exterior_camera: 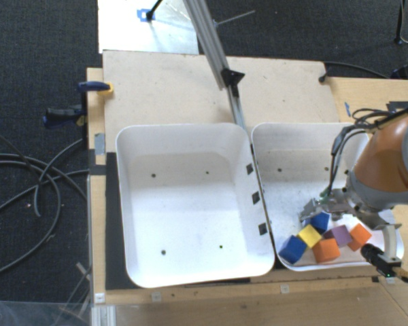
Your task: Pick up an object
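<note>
Several small blocks lie in the near part of the right bin (285,156): a blue block (293,248), a yellow block (310,236), an orange block (326,250), a purple block (341,235), another orange block (360,235) and a second blue block (320,221). My gripper (314,211) reaches down from the right, just above and behind the second blue block, at the top of the cluster. The orange band and wrist (387,168) hide the gripper's upper part.
The left bin (132,182) stands beside the right one, with a shared rim between them (257,199). A slanted metal pole (211,39) crosses the bench behind the bins. Cables lie on the floor at left (27,182).
</note>
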Robot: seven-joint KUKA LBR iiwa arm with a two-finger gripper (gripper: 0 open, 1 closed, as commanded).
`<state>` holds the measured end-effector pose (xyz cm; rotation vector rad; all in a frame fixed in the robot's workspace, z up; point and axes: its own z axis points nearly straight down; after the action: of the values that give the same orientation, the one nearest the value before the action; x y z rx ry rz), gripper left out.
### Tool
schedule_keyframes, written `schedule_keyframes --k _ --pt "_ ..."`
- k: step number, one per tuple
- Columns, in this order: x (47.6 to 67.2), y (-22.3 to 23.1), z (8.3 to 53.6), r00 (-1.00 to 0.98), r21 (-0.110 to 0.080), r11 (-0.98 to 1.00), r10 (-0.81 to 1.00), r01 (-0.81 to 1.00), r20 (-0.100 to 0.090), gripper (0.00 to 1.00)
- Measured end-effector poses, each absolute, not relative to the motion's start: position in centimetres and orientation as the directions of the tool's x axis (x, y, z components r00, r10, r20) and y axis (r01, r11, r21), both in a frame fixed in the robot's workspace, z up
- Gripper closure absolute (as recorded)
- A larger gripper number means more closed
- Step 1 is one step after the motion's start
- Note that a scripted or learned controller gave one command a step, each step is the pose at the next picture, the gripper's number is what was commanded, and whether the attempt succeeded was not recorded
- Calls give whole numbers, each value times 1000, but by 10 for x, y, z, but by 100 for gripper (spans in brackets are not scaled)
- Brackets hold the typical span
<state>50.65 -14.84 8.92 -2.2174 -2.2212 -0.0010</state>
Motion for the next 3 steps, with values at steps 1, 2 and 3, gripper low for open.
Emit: schedule_keyframes --k 1,2,3 --pt "485 -137 90 -2 3 2 1000 1000 0 0" --pt "485 -138 90 -2 3 2 1000 1000 0 0" --pt "486 -135 90 -2 4 2 1000 1000 -1 0"
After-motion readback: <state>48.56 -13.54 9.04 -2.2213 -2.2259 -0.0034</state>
